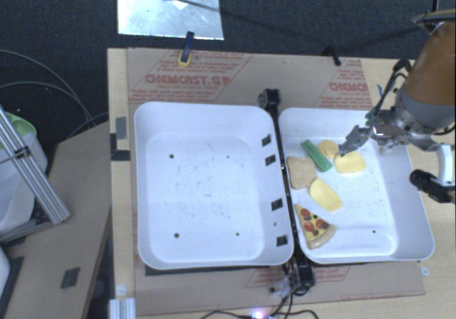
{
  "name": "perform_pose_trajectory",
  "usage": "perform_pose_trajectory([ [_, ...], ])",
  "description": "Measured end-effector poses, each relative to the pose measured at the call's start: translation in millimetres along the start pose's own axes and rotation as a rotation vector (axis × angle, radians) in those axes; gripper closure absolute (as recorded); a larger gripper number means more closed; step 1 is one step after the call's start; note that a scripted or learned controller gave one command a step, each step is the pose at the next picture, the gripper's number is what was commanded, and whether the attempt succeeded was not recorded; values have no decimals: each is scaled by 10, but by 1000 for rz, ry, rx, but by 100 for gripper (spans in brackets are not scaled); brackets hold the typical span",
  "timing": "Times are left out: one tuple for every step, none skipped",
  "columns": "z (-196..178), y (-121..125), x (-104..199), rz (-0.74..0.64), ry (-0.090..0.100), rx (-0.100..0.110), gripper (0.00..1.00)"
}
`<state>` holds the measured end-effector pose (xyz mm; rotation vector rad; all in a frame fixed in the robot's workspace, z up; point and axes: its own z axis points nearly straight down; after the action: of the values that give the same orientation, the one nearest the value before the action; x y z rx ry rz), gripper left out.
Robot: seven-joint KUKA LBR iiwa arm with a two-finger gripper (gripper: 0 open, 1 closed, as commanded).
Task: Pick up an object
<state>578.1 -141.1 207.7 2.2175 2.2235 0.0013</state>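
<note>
Where the two white bins meet, the right bin (399, 239) holds a pizza slice (315, 226), two yellow pieces (325, 195), a tan piece (301, 172) and a green stick (315, 155). The gripper (350, 144) touches another yellow piece (350, 163); grip state cannot be told. The left bin (206, 186) adjoins.

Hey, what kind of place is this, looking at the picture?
Probably a robotics lab test bench, not a kitchen: two white bins sit on a cardboard-covered bench, an arm reaches over toy food like the pizza slice, and cables run across the dark carpet.
</note>
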Motion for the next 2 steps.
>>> perform_pose_trajectory([
  [838,604,92,-4,-1,-1,0],
  [1251,558,369,-4,1,2,0],
])
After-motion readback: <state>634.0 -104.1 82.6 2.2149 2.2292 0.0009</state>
